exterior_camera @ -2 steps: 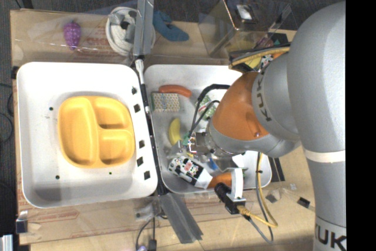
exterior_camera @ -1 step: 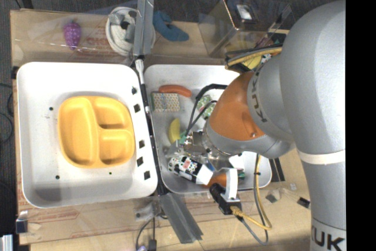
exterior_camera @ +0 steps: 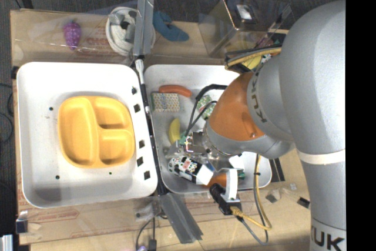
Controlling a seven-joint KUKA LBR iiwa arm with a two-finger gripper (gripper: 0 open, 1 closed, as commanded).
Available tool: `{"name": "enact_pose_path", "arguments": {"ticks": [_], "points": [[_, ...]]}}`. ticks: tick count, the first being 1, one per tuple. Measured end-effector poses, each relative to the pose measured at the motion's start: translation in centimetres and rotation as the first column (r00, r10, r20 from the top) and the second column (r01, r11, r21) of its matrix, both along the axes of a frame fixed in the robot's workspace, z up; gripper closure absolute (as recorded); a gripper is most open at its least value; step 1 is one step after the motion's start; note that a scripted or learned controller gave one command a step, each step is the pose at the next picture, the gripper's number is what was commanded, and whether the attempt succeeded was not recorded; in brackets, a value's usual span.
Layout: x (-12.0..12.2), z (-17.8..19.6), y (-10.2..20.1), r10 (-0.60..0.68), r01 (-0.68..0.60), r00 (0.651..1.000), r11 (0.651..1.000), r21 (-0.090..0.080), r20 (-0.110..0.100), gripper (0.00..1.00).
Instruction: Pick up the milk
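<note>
The milk (exterior_camera: 189, 167) looks like a small white carton with dark and red print. It lies on its side near the front edge of the right bin (exterior_camera: 176, 76). My gripper (exterior_camera: 192, 149) hangs low over the right bin, just above and behind the carton, under the orange band of the wrist (exterior_camera: 235, 117). The arm's bulk hides the right half of this bin, and I cannot tell whether the gripper touches the carton.
A yellow banana (exterior_camera: 174, 130), a sausage (exterior_camera: 174, 90), a speckled pad (exterior_camera: 166, 102) and a green item (exterior_camera: 205, 106) lie in the right bin. A yellow divided tray (exterior_camera: 95, 130) sits in the left bin (exterior_camera: 35, 85). The bins' divider (exterior_camera: 147, 144) runs close to the carton.
</note>
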State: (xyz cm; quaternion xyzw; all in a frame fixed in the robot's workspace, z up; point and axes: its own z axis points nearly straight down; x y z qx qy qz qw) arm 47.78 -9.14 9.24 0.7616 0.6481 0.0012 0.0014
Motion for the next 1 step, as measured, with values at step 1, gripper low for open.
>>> {"name": "enact_pose_path", "arguments": {"ticks": [1], "points": [[0.06, 0.93, 0.01, 0.006, -0.006, 1.000, 1.000, 0.000, -0.001, 1.00]]}}
